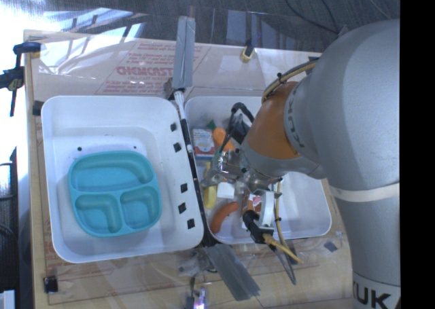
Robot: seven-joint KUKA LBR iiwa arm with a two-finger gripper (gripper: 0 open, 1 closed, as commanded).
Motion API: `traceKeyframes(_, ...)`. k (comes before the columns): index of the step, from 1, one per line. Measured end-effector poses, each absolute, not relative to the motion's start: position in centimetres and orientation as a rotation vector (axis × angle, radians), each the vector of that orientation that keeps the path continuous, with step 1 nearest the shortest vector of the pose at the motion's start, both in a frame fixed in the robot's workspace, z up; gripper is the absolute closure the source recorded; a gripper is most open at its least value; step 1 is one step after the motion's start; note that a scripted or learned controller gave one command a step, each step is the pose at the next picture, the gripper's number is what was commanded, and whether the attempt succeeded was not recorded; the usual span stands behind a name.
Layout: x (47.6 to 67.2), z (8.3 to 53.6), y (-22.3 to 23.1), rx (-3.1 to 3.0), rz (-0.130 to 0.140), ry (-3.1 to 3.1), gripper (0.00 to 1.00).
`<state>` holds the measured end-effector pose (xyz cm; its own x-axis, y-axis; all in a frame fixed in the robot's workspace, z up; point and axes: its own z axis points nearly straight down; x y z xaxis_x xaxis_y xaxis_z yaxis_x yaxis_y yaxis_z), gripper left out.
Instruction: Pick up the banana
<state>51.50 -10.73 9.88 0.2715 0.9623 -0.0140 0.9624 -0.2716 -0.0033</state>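
Grey arm (353, 117): huge, takes up the whole right side, orange band (272, 131) sitting just above the wrist, reaching down into the right bin.
Surface (136, 70): pale board under both bins, with some red printed lettering showing at the back.
Left bin (61, 117): white, shallow, sitting right beside the right bin, with a row of little black clips along the shared edge.
Right bin (309, 223): white too, mostly covered by the arm, a jumble of small stuff on its left side.
Tray (114, 192): turquoise plastic, three compartments, lying flat in the middle of the left bin.
Gripper (231, 177): down low over the clutter in the right bin, close to the wall between the bins.
Fingers: honestly can't tell if they're spread or closed, too much metal and clutter packed around them.
Banana (210, 195): small yellow bit in the right bin, up against the dividing wall, just beside the gripper; can't say if they touch.
Orange thing (223, 216): curved, lying just below the banana near the front of the right bin.
Carton (202, 143): small printed pack further back in the right bin.
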Motion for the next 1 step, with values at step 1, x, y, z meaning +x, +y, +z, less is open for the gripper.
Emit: traceKeyframes(1, 51.17, 19.13, -6.35, 2.556, -0.002, 1.831, 1.00)
